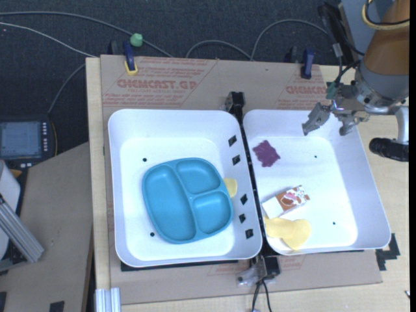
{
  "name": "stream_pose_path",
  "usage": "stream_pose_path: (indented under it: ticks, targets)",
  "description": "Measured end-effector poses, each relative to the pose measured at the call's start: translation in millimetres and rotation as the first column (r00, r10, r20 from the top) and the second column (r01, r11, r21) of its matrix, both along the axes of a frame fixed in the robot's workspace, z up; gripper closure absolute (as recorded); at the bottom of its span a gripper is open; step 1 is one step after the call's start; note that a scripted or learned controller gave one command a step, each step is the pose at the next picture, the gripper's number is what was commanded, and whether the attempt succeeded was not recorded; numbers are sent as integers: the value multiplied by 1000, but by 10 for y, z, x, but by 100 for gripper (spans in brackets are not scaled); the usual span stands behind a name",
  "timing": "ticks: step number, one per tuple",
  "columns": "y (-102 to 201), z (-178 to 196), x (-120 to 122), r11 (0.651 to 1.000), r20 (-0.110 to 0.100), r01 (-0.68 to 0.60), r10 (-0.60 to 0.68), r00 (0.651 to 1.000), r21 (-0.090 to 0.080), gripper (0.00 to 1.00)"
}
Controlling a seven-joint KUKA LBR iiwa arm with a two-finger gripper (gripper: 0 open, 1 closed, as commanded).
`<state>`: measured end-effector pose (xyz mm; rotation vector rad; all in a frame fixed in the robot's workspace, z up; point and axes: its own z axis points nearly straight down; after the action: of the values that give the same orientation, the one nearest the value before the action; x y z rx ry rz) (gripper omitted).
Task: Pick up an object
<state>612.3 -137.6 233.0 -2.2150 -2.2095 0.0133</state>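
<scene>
A: Gripper status?

B: Fingers spread, nothing between them. It hangs over the far right part of the right bin, near the back rim. Arm comes in from the right, orange band above the wrist.

A: What's in that bin?

B: Three things. Purple piece on the floor toward the back left, well apart from the gripper. Small white and red packet nearer the front left. Yellow piece just in front of the packet, against the front wall. Can't tell if those two touch.

A: Anything under the gripper?

B: Bare white floor below it, as far as I can see. Nearest item is the purple piece, to its left and toward the front.

A: Left bin?

B: Blue tray with three compartments lies flat in the left bin, taking up most of the floor. A small yellow bit pokes out at the tray's right edge, beside the divider between bins.

A: Surroundings?

B: Bins sit on a cardboard sheet with red print, held at the back by clamps. Cables run across the dark floor behind.
</scene>
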Motion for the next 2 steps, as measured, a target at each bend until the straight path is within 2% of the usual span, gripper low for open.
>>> stream_pose_path:
  ticks: [1, 2]
  targets:
    - [4, 81, 26, 1000, 14, -3, 3, 1000, -2, 0]
    - [99, -398, 3, 1000, 9, -4, 4, 1000, -1, 0]
